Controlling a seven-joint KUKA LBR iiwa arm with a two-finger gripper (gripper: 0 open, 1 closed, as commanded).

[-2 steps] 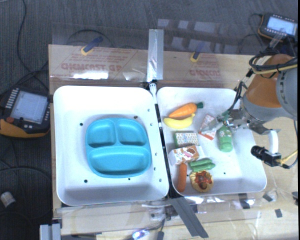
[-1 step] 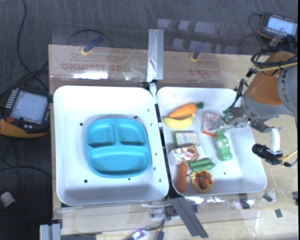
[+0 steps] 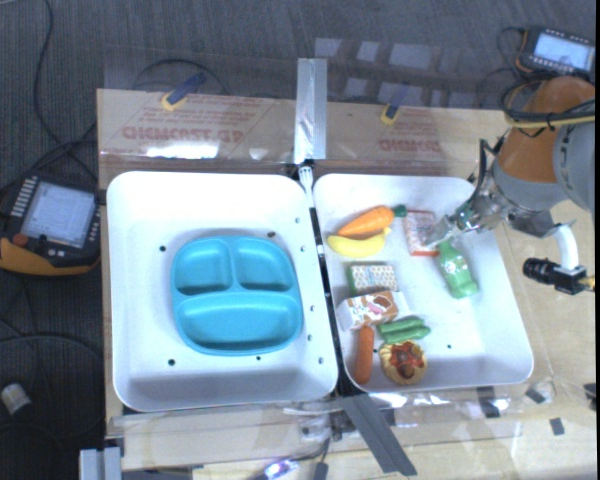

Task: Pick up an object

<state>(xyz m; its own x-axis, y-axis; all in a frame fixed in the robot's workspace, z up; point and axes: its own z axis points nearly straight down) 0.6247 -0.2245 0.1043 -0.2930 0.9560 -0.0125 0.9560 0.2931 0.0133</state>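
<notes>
Camera view | pincer (image 3: 467, 218) grip unclear | green bottle (image 3: 457, 269) just below it

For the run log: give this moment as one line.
gripper: over right bin, upper right | nearest: green bottle, lying loose | blue tray: left bin | pick: not yet done

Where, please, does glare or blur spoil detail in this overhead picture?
Camera view: glare whitens the clear panel behind the bins and washes out the right bin's front rim; the gripper by the green bottle is soft and hard to read; the blue tray is evenly lit and sharp.
</notes>
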